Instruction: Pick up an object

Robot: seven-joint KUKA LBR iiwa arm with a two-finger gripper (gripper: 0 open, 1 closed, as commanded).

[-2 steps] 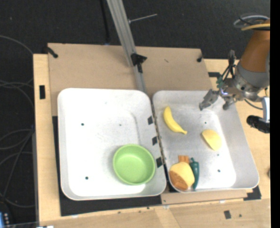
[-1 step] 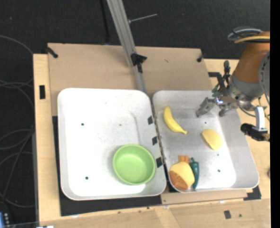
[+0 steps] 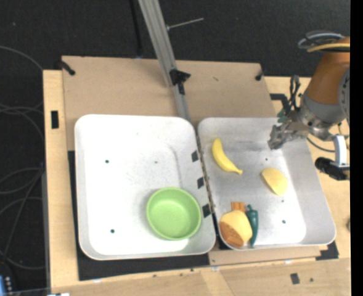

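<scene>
In the right bin (image 3: 304, 227) a yellow banana (image 3: 224, 157) lies near the left wall. A pale yellow lemon-like piece (image 3: 275, 180) rests to its right. An orange rounded piece with a green and orange carrot-like toy (image 3: 238, 225) sits at the bin's front left corner. A green bowl (image 3: 174, 213) stands in the left bin (image 3: 107, 147) near its front right. My gripper (image 3: 278, 135) hangs over the right bin's back right part, above and right of the banana, with nothing seen in it.
A grey metal pole (image 3: 159, 42) slants up from between the two bins toward the back. Cables (image 3: 329, 159) hang by the arm at the right edge. Brown board surrounds the bins.
</scene>
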